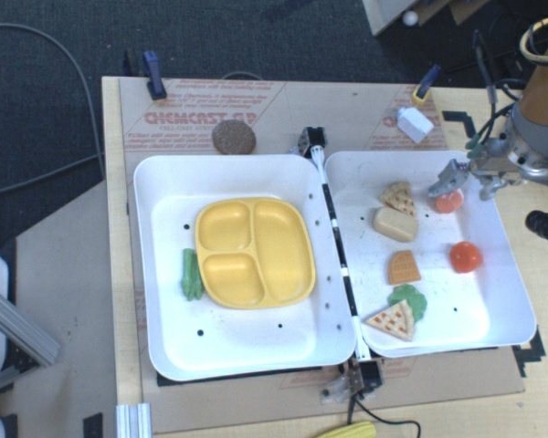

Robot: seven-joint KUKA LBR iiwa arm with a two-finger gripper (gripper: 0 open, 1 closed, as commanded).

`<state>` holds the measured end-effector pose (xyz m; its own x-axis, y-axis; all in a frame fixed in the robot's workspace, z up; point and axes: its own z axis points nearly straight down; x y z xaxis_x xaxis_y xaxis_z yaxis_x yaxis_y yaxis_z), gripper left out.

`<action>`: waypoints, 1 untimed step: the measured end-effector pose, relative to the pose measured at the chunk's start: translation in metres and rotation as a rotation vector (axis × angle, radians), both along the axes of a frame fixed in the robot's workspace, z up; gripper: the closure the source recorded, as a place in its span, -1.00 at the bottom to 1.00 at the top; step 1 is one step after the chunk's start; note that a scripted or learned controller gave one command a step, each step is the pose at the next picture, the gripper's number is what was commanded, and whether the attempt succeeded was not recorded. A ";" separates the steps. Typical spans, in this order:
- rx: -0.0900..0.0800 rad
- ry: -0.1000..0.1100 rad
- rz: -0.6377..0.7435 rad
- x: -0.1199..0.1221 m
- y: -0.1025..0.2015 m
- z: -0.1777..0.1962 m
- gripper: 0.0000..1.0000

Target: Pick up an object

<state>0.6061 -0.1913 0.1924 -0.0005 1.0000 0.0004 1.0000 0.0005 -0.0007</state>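
My gripper (464,190) hangs over the far right part of the right bin (493,322), its two fingers standing apart and open. A small red-orange piece (448,203) lies just under the left fingertip (441,186); it is not between the fingers. Loose in the same bin are a tan waffle wedge (398,196), a beige bread piece (395,224), an orange block (404,267), a red tomato (466,256), a green leafy piece (411,299) and a pizza slice (391,320).
The left bin (164,336) holds a yellow divided plate (254,250) and a green pod (192,275) beside it. On the bench behind the bins sit a brown disc (233,138) and a white block (415,123). Cables hang near the arm.
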 end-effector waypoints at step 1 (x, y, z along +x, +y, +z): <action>0.000 0.000 0.000 -0.037 0.044 -0.108 -1.00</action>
<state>0.5692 -0.1476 0.0843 -0.0010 1.0000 0.0006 1.0000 0.0010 -0.0009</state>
